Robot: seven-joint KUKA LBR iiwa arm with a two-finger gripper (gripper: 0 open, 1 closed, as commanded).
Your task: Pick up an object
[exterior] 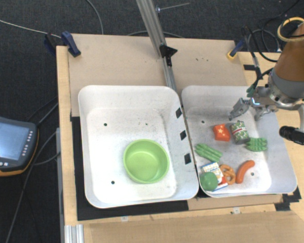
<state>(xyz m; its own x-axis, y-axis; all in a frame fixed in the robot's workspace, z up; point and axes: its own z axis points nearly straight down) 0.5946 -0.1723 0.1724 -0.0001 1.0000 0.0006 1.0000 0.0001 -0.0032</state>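
The end effector [248, 108] hangs with its fingers spread wide and nothing between them, above the right bin [207, 97] near the tabletop's right edge, seemingly poised for a descent. The likeliest target, a small green-and-white can [239, 132], lies just below it toward the front edge, beside a red block [222, 132]. A green bowl [146, 160] sits in the left bin [116, 100], well apart.
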